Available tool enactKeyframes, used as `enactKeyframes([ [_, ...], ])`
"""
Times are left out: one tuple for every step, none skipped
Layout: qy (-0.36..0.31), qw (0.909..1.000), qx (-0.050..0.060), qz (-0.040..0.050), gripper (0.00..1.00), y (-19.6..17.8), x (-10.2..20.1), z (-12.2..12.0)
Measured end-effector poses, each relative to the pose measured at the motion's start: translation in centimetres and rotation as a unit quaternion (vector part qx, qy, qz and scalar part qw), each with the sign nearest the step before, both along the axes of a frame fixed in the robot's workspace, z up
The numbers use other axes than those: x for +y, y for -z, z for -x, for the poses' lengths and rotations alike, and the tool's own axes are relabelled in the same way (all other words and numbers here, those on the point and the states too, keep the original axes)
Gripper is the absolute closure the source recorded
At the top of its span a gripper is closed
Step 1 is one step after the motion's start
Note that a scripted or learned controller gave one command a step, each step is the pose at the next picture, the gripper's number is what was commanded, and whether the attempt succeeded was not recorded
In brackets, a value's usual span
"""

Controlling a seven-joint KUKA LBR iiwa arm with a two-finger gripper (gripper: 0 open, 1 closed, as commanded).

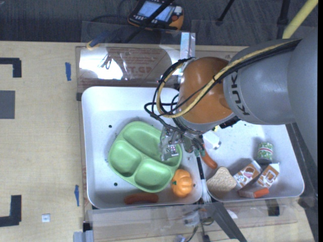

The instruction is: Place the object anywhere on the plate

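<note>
The grey arm [272, 79] reaches over the green plate [141, 158] in the left bin [96, 135]. Its hand [171, 147] hangs over the plate's right rim; whether it is clenched or released cannot be made out. The small pumpkin [182, 182] lies just below the hand, touching the plate's lower right edge. A sausage [141, 199] lies below the plate.
</note>
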State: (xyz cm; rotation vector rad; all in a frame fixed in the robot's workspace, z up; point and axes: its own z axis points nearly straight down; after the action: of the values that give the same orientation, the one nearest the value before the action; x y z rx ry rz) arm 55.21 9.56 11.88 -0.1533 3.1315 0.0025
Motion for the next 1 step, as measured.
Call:
enactKeyframes([
  [0.03,0.999,-0.033,-0.0035,1.0,0.37,0.34,4.13],
])
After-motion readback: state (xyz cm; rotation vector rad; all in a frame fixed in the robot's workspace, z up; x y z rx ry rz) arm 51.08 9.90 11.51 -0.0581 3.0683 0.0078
